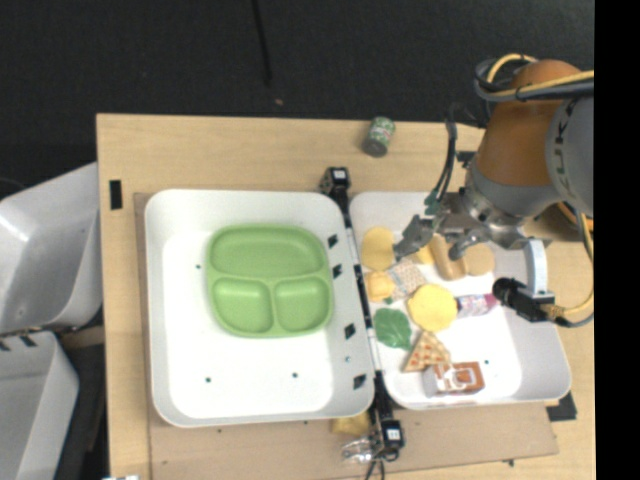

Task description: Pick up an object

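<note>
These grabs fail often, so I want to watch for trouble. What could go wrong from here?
1. The toys in the right bin lie packed together: the yellow round piece touches the green leaf piece and the pizza slice, so a grab may catch two or nudge neighbours aside.
2. The hand hovers over the clutter near the tan piece, which the arm partly hides; it may close beside it.

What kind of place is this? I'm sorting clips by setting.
Probably a robotics lab bench for pick-up trials: two white bins clipped side by side, toy food like a pizza slice, and the gripper over them.
</note>
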### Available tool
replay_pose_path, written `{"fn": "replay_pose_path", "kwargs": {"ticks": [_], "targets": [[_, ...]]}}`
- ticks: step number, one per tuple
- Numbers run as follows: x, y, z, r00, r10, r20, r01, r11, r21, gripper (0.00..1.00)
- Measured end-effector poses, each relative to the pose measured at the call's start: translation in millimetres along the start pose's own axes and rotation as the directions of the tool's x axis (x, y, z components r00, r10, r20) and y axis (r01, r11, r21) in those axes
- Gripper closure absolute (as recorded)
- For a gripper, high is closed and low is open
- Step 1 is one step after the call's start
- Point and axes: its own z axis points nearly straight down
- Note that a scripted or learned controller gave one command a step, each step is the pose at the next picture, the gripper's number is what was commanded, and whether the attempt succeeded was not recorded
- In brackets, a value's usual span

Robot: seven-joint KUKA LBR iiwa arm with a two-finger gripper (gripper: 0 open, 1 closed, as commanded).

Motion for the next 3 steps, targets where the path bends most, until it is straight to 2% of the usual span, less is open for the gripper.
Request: {"fn": "replay_pose_path", "kwargs": {"ticks": [1, 2, 3], "targets": [[-1, 1, -11, 1.0, 0.0, 0.001, 0.0, 1.0, -0.001, 1.0], [129, -40, -54, 1.0, -0.013, -0.005, 0.013, 1.0, -0.003, 1.0], [245, -96, -115, 1.0, -0.015, -0.005, 0.015, 1.0, -0.004, 1.0]]}}
